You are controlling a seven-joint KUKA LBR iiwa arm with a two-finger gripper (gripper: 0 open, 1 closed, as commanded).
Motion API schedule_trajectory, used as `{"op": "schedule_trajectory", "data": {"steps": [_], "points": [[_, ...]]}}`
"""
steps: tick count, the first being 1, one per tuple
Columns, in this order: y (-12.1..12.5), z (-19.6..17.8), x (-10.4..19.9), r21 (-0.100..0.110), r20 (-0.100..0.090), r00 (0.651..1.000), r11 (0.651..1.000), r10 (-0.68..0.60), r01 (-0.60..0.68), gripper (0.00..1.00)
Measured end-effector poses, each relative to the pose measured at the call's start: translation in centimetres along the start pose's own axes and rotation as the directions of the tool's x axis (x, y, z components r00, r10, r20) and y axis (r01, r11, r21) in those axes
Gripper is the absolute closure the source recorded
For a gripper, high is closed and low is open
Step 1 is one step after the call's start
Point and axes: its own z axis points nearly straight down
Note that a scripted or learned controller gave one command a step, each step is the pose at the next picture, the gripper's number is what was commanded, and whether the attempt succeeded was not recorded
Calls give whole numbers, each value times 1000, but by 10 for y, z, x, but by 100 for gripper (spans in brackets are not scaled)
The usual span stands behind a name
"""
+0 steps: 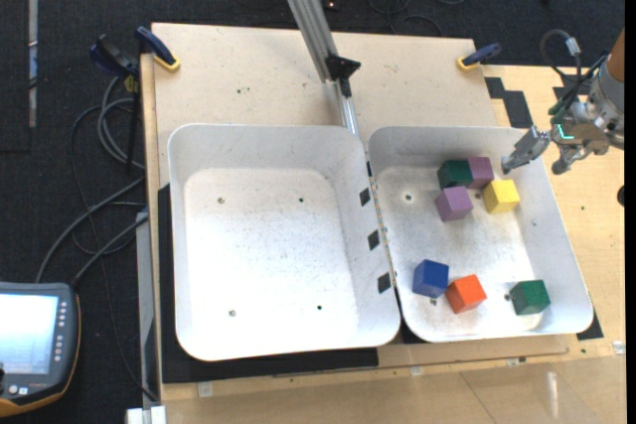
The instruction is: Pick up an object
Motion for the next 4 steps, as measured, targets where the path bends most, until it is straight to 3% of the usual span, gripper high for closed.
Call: {"op": "schedule_trajectory", "data": {"steps": [1, 3, 4], "points": [[1, -3, 0, -4, 2, 1000, 1000, -2, 2, 0], [9, 114, 7, -3, 2, 1000, 1000, 1, -1, 0], [16, 120, 4, -27, 10, 1000, 1000, 1, -1, 0]]}}
